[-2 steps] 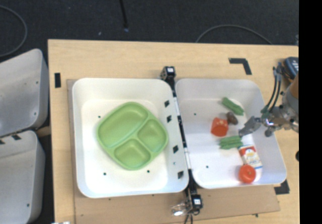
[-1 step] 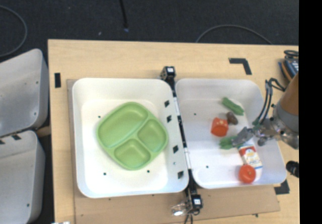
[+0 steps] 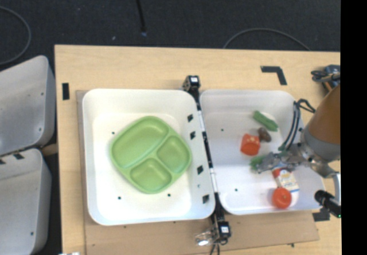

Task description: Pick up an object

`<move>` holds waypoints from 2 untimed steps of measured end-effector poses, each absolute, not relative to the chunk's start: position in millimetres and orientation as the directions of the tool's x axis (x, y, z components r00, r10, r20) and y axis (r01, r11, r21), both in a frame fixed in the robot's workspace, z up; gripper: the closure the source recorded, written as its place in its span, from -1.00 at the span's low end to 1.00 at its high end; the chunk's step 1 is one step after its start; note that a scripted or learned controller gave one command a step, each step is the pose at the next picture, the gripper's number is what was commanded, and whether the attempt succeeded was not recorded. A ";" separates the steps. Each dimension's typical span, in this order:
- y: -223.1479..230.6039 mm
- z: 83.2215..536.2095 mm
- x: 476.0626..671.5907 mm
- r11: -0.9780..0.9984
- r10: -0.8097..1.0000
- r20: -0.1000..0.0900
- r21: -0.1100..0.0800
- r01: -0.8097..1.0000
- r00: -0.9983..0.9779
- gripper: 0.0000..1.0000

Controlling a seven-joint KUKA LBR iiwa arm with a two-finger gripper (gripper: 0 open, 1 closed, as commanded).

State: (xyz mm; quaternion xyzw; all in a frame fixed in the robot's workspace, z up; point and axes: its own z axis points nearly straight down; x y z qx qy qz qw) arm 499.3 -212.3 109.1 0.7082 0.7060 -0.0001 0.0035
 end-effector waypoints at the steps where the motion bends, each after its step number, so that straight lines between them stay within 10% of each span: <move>1: -215.5 124.7 501.7 -0.009 1.000 -0.010 0.015 1.000 0.009 1.00; 2: -214.7 185.5 496.4 0.001 1.000 -0.004 0.008 1.000 -0.001 1.00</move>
